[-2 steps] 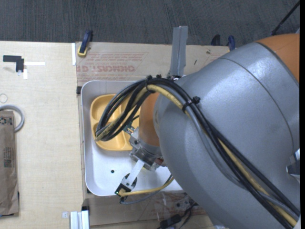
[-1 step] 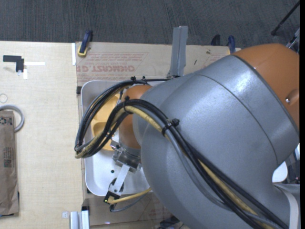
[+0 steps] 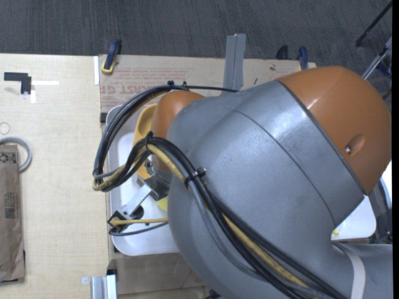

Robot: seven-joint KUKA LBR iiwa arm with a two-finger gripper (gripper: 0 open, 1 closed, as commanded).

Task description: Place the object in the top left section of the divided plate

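1. Arm (image 3: pixel 274 185) covers most of the white bin (image 3: pixel 124 238).
2. End effector's state: cannot tell.
3. Yellow plate (image 3: pixel 144 122) edge visible; object's location and progress cannot be judged.

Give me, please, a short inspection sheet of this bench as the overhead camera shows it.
Surface: light wooden bench; white bin partly visible under the arm.
Job's things: yellow item at the bin's upper edge, mostly hidden; kind unclear.
Clutter: brown paper bag at left edge.
Claw: hidden beneath the arm; state cannot be told.
Cables: black bundle looping over the bin.
Surroundings: dark carpet; blue clamp on cardboard.
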